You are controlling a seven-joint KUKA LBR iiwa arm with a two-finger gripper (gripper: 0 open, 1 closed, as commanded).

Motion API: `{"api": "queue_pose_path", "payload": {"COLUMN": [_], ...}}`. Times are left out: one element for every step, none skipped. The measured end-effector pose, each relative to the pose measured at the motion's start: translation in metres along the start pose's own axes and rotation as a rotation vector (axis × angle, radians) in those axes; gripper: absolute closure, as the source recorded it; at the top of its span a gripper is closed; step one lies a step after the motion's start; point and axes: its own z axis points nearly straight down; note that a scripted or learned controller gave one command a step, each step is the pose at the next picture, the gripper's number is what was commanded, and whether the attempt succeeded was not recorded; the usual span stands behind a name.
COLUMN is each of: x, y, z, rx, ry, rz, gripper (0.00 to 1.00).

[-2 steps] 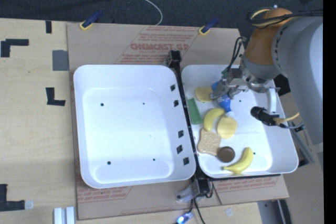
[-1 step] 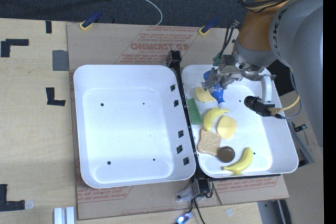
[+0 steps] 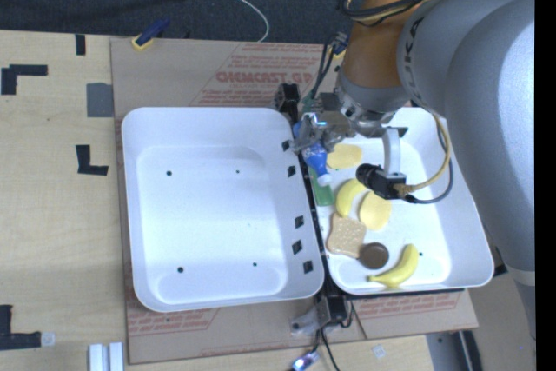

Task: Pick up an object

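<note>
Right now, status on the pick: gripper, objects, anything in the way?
Gripper low at right bin's left wall, over blue item. Nothing visibly between fingers. Banana, toast slice, brown disc, yellow pieces lie close together.

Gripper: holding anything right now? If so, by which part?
Cannot be told. The gripper is low over the right bin, by the blue object, and its fingers are hidden from this camera.
</note>
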Motion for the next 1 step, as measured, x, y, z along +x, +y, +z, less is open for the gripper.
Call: {"api": "queue_pose_path", "payload": {"x": [0.0368], "y": [0.0178], "z": [-0.0854], "rx": [-0.010], "ry": [-0.002], "rz": [0.004], "gripper": [1.00]}}
